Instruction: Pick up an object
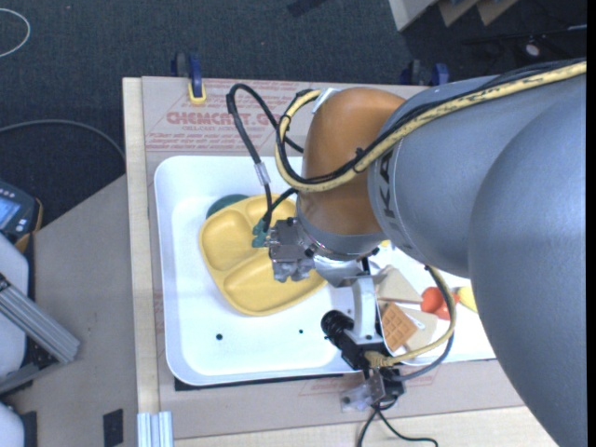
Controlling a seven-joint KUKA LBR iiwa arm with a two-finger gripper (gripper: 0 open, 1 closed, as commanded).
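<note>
Yellow dish (244, 266) | lying in the white bin (186, 250), likely target | gripper (291, 259) poised low over dish's right edge, seemingly positioned for grasp | jaw state: cannot tell, wrist hides it

Wooden bench (149, 277) (pale top) under white bin (186, 277).

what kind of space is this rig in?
Likely a robotics lab or test cell: a white bin on a clamped-down bench board, loose cables on dark carpet, and the arm over it.
</note>
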